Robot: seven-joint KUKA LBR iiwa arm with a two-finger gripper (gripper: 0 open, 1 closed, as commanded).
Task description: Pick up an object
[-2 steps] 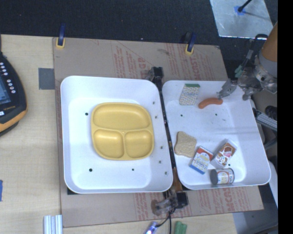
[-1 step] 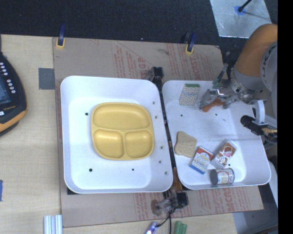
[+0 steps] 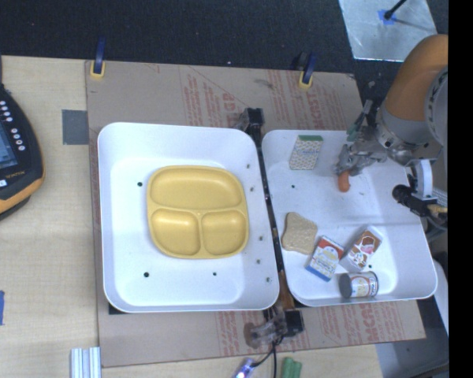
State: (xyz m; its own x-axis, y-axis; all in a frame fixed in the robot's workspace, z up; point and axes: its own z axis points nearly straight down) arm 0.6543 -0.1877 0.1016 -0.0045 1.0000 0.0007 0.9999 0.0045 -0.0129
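Note:
My gripper (image 3: 348, 172) hangs over the back of the right bin (image 3: 394, 235), reaching in from the right. A small orange piece (image 3: 344, 183) sticks out upright just below its fingertips, and the gripper is shut on it. On the bin floor lie a green patterned packet (image 3: 305, 152), a tan bread-like slice (image 3: 299, 232), a red, white and blue box (image 3: 325, 258), a red and white carton (image 3: 365, 248) and a small can (image 3: 359, 285).
The left bin (image 3: 118, 211) holds a yellow divided plate (image 3: 197, 211). A teach pendant (image 3: 4, 156) lies on the bench at far left. The rim between the two bins (image 3: 266, 211) runs just left of the slice.

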